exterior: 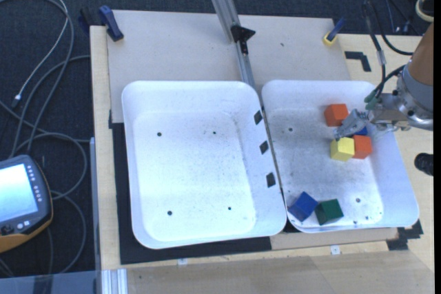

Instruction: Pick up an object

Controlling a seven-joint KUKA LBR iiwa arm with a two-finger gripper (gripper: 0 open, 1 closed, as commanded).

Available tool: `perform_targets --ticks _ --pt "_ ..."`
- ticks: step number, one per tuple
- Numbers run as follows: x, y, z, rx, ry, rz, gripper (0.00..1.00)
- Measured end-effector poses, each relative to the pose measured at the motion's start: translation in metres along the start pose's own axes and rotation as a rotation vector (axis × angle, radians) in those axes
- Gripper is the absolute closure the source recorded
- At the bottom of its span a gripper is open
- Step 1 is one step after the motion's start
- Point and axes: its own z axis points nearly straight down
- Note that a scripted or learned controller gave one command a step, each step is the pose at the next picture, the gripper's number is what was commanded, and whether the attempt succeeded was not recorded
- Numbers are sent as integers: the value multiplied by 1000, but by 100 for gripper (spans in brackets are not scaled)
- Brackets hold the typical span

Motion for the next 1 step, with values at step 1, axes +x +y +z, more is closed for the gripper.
perform_targets --ticks 1 --pt "-13 7 115 9 2 1 0"
